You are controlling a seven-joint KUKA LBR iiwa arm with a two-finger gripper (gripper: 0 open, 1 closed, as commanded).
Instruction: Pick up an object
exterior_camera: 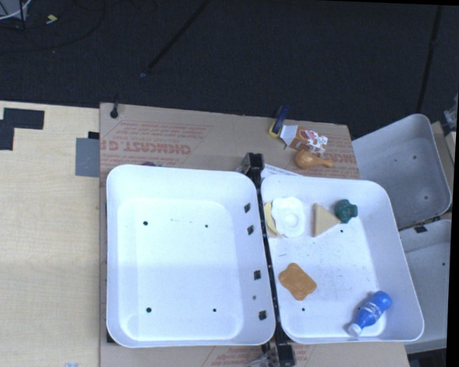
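Right bin (395, 249), lower right of frame: fried egg (289, 216), cheese wedge (324, 220), green lump (345, 210), brown cracker (296, 281), blue bottle (371, 312) (lying tilted near the corner). Left bin (118, 250) adjoins. The gripper's state cannot be told.

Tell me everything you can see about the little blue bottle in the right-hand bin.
The blue bottle lies on its side in the near right corner of the right bin, slanting, with its white cap end toward the bin's near rim. It looks like plastic: a blue body with a pale band around the middle, then a clear or whitish neck. It seems to rest against the bin's curved wall, apart from the brown square piece further left. Nothing is gripping it.
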